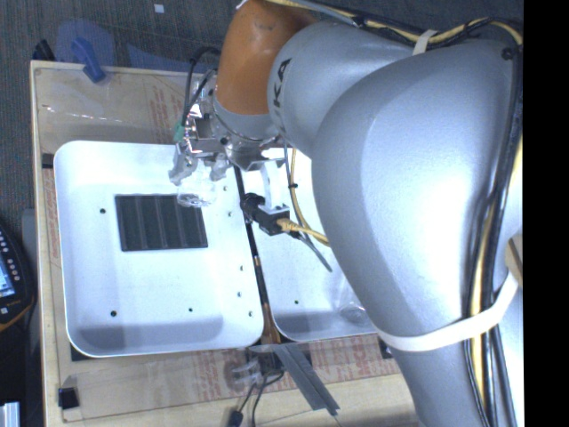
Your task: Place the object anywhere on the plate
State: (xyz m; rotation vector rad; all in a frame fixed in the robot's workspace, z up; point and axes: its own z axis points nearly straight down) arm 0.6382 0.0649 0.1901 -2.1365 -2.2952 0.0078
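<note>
A dark grey ribbed rectangular plate (161, 222) lies flat in the left white bin (98, 310). A small pale, see-through object (191, 200) rests at the plate's upper right corner, touching or just over its edge. My gripper (198, 173) hangs right above that object at the back of the left bin. Its two fingers (181, 172) stand apart, and nothing shows between them. The orange band and grey arm reach in from the right.
The big grey arm covers most of the right bin (307, 327). A black connector with a yellow cable (271, 216) hangs over the divider between the bins. A faint clear item (351, 310) lies in the right bin. The wooden bench edge (116, 83) runs behind.
</note>
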